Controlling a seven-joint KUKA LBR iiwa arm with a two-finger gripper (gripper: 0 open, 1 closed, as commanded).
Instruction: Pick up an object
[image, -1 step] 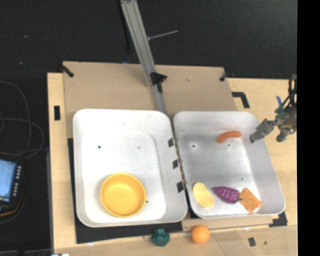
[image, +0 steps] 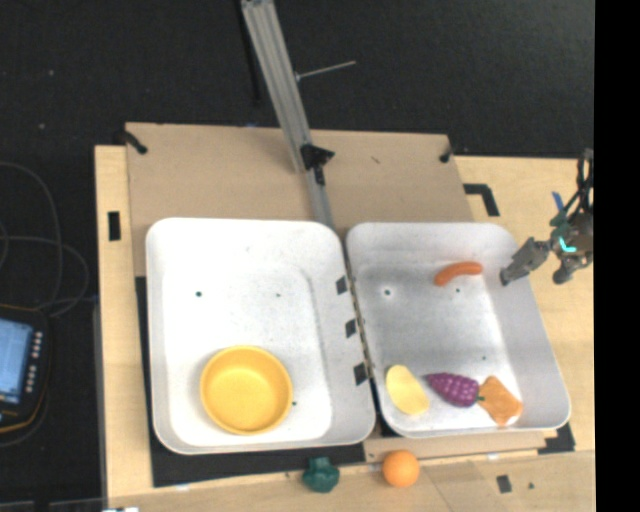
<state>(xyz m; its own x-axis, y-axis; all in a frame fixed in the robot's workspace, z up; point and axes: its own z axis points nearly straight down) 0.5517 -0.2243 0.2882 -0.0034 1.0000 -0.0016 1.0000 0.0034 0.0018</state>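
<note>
Two shallow white plastic bins sit side by side on a pale wooden counter (image: 115, 470), seen from above at a slant.

The left white bin (image: 240, 270) holds one thing: a round yellow plastic bowl (image: 246, 389), upright, resting at about 7 o'clock on the bin floor, near the front wall.

The right white bin (image: 440, 320) holds four toy foods. A small orange sausage-shaped piece (image: 458, 272) lies at about 1 o'clock, near the back wall. Along the front wall, from 7 to 5 o'clock, sit a pale yellow oval piece (image: 406, 389), a purple bunch of grapes (image: 452, 388), and an orange block-shaped piece (image: 500, 400). The grapes lie just beside the orange block and near the yellow oval.

On the counter in front of the bins, at 6 o'clock, a small dark green object (image: 320, 475) and an orange ball (image: 400, 468) rest outside the containers.

The dark end effector (image: 545, 258) hangs at 3 o'clock, over the right bin's outer rim, with nothing between its fingers; whether they are apart or together cannot be told. A grey metal pole (image: 290, 110) slants up from between the bins toward 12 o'clock.
</note>
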